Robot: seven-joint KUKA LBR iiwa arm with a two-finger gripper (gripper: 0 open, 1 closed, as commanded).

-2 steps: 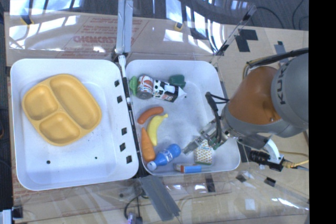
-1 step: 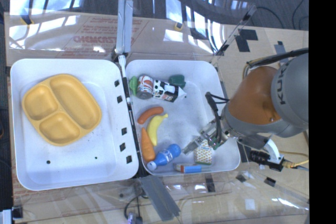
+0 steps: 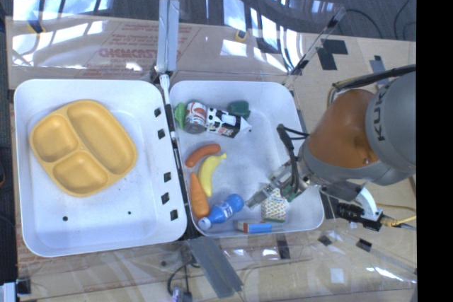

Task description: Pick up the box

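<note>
- Lowest in the frame, a slim blue-and-red tube (image 3: 255, 227) lies by the right bin's (image 3: 301, 113) bottom rim.
- Just above it, the gripper (image 3: 280, 193) pinches a small patterned cardboard box (image 3: 274, 208), lower right.

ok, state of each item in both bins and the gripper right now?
Yellow three-compartment plastic tray: flat in left bin.
Black-and-white carton box: lying down, right bin's far end.
Orange sausage toy: lying flat.
Yellow banana toy: lying flat.
Orange carrot toy: lying flat.
Blue plastic bottle: on its side.
Gripper: low in right bin, over a patterned item.
</note>
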